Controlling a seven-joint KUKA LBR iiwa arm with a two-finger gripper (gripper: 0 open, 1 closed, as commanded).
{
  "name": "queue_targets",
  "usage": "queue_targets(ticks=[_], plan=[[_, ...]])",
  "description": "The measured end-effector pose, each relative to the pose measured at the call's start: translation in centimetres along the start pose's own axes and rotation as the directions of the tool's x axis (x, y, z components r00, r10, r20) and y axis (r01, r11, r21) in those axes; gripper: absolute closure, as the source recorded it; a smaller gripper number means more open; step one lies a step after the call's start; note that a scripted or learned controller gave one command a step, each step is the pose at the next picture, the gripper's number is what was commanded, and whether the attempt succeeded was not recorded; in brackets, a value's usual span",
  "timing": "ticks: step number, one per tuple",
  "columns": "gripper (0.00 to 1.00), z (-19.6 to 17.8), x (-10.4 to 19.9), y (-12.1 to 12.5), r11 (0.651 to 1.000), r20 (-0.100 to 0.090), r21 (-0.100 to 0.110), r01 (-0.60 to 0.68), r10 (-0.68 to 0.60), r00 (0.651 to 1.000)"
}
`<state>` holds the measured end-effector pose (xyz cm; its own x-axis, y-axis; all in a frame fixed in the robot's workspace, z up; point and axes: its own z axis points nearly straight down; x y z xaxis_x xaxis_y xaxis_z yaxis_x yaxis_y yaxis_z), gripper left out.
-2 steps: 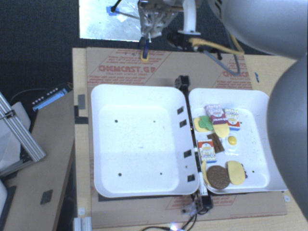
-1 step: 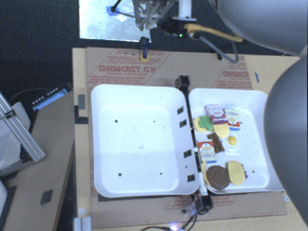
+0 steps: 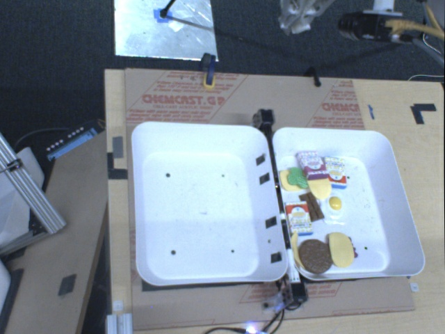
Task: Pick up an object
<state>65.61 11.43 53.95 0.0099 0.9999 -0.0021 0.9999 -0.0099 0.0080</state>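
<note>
The left bin [image 3: 195, 204] sits beside the right bin [image 3: 389, 186], which holds a purple box [image 3: 311, 161], a green piece [image 3: 297, 179], a brown cookie [image 3: 316, 255] and a yellow slice [image 3: 341, 248]. The gripper [image 3: 300, 12] hangs above the bench's far edge, well apart; I cannot tell how its claw stands.

Dark carpet floor [image 3: 55, 54], shiny metal sheet [image 3: 165, 19], cardboard-topped bench [image 3: 181, 96].
</note>
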Motion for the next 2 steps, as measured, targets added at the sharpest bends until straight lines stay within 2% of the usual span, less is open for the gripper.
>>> queue_targets(ticks=[1, 2], plan=[[1.00, 17.0, 4.4, -7.5, 0.999, 0.000, 0.027, 0.017, -0.017, 1.000], [1.00, 13.9, 12.5, -9.0, 1.000, -0.007, 0.005, 0.023, -0.022, 1.000]])
